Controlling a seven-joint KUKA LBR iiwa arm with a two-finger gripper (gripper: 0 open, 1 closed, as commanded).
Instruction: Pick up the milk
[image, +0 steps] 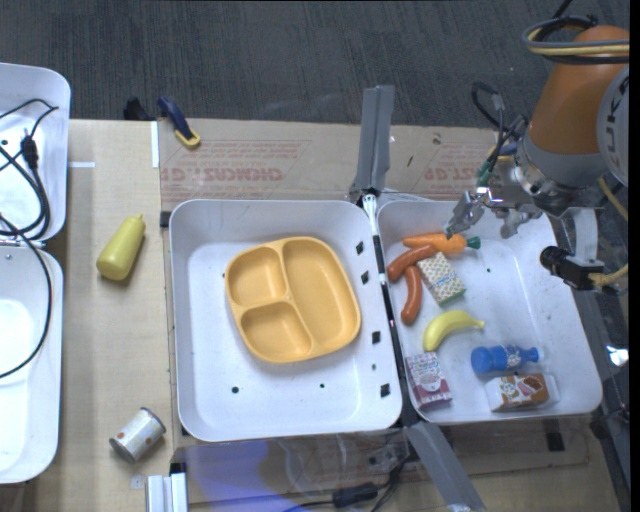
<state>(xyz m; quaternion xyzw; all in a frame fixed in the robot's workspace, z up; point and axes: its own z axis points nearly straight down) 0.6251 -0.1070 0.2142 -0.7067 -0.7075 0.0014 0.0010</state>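
Observation:
A small white and pink milk carton (427, 378) lies at the front left corner of the right bin (570, 300). My gripper (489, 218) hangs over the back of that bin, just behind the carrot (440, 241) and well away from the carton. Its two fingers stand apart, open, with nothing between them.
The right bin also holds two sausages (409, 280), a green and yellow box (441, 277), a banana (452, 327), a blue bottle (503, 357) and a brown packet (520, 392). A yellow divided plate (292, 298) sits in the left bin. A mustard bottle (121, 248) and a can (137, 433) lie on the bench.

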